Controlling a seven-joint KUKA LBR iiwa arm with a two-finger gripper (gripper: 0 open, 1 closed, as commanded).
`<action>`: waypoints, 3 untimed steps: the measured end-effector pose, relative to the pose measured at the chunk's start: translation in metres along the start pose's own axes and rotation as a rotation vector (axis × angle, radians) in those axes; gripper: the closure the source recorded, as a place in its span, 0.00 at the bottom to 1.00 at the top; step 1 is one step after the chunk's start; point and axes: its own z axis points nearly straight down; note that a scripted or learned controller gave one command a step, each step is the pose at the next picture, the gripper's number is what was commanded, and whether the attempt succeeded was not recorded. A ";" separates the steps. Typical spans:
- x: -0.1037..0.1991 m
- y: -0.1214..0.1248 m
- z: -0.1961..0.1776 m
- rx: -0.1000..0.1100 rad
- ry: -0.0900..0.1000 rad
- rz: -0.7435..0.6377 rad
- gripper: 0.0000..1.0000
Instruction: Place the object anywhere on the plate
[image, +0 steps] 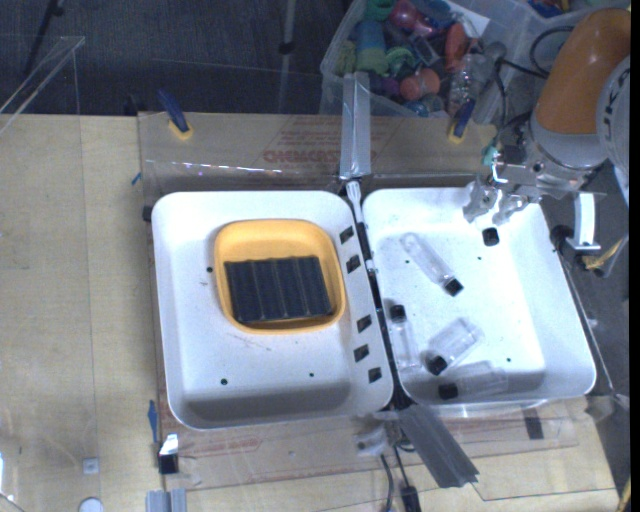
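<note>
Around the hand (497, 203), perhaps three clear vials (430, 262), plate (277, 275) well apart.

Single fixed camera, high above counter (70, 300), angled down; both white bins (180, 390) framed, arm (590, 70) entering right.

Bright, even overhead light; white bins (470, 215) glare, slightly soft.

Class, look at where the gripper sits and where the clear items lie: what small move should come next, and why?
Probably lower the gripper toward the clear tube in the right bin. It sits at that bin's top edge, nothing visibly between its fingers, and the yellow plate carries just its dark insert.
</note>
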 end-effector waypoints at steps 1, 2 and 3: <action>0.000 0.000 0.000 0.000 0.000 0.000 0.00; -0.061 0.006 -0.053 -0.006 -0.001 -0.201 0.00; -0.089 0.009 -0.135 -0.007 -0.002 -0.478 0.00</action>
